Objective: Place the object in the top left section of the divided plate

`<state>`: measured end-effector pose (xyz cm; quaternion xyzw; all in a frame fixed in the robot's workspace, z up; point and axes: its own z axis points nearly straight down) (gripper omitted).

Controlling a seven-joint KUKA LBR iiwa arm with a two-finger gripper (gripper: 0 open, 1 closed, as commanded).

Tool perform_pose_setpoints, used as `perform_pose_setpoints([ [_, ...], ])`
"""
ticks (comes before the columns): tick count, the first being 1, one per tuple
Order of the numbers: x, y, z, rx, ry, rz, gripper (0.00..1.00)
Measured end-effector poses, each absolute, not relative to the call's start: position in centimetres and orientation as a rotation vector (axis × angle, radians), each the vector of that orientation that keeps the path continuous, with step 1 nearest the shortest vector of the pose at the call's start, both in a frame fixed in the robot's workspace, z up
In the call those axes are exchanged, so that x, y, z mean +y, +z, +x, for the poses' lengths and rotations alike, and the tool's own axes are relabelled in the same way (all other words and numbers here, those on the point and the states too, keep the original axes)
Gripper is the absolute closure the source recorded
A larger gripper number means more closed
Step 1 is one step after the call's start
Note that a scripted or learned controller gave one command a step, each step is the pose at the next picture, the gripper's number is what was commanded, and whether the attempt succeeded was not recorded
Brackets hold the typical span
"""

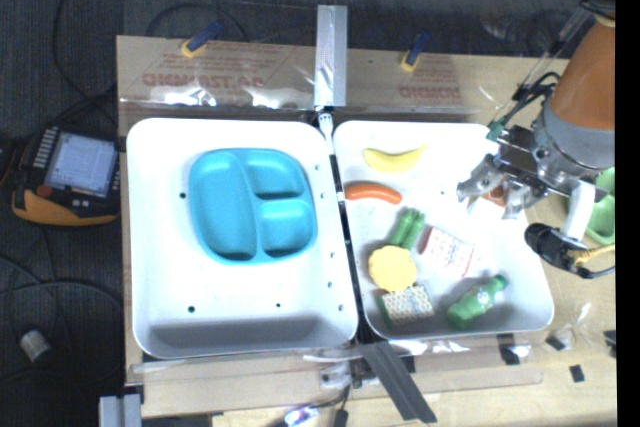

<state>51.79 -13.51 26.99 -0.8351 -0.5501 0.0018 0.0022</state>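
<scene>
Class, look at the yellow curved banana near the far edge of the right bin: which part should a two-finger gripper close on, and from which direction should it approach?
Grip the yellow curved banana at its thick middle, coming straight down from above. It lies flat, its length running left to right, so the fingers should probably close across its narrow width. There is free floor around it; the orange sausage lies apart, just nearer the camera, while the white bin's far wall is close behind.

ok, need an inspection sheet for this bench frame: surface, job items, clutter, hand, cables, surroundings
Surface: two white bins side by side on a wooden bench.
Job's things: blue plate in left bin, nothing on it.
Clutter: right bin holds banana, sausage, yellow disc, green bottle, white packet.
Grippers: hand above right bin's right edge; grip unclear.
Cables: black cables on carpet, left.
Surroundings: handheld screen device on floor, left.
</scene>
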Motion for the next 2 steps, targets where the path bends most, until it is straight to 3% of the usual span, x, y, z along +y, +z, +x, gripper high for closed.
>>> perform_pose_setpoints([
  [1, -6.5, 19.5, 55.1, -1.701, 0.008, -2.636, 1.0],
  [2, 0.7, 19.4, 57.8, -1.695, 0.009, -2.64, 1.0],
])
